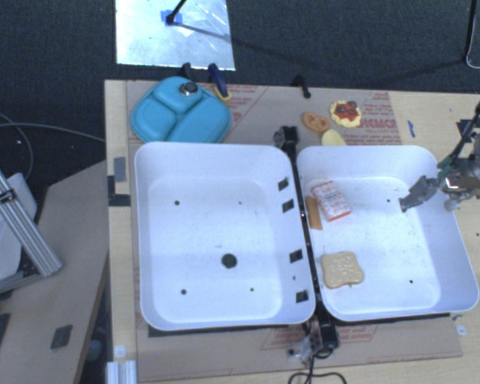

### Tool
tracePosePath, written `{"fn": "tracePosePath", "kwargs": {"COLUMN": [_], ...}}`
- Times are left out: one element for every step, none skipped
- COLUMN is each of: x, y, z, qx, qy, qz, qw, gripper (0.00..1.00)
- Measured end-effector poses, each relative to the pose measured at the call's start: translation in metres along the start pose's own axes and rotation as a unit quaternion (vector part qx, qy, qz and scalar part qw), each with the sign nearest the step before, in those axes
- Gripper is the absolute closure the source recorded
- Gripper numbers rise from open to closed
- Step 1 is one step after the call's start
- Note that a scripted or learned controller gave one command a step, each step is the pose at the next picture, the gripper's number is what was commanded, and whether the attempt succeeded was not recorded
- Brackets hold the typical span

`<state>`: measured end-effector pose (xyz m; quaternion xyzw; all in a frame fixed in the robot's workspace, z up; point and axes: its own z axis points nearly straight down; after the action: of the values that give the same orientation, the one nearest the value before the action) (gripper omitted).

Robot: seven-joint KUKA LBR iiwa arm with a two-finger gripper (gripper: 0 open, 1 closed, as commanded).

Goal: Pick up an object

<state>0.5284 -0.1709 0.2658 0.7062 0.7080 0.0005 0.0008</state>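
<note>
The arm (474, 166) enters from the right edge and its gripper (410, 198) hangs over the right side of the right bin (456, 262). Whether it is released or clenched cannot be told from this view; nothing is seen in its grasp.

The right bin holds 3 things near its left wall: a red-and-white box (331, 201), lying tilted; a thin brown stick (313, 213) just beside the box, against the wall; and a tan toast slice (342, 269) lower down, apart from the box. All 3 lie well apart from the gripper.

The left bin (160, 174) holds 1 small dark disc (229, 261) near its middle.

Behind the bins, on the bench (256, 106), sit a blue divided tray (181, 112) at the left and 3 small toy foods near the right bin's back rim: an orange piece (315, 122), a round piece with red topping (346, 113) and a pale yellow piece (333, 138).
</note>
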Motion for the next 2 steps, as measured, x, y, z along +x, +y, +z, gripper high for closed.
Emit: {"fn": "tracePosePath", "kwargs": {"x": [0.100, 0.185], "y": [-0.004, 0.019], "z": [0.055, 0.082], "qx": [0.001, 0.000], "qy": [0.001, 0.001], "qz": [-0.002, -0.003], "qw": [1.0000, 1.0000], "gripper": [0.00, 0.00]}}
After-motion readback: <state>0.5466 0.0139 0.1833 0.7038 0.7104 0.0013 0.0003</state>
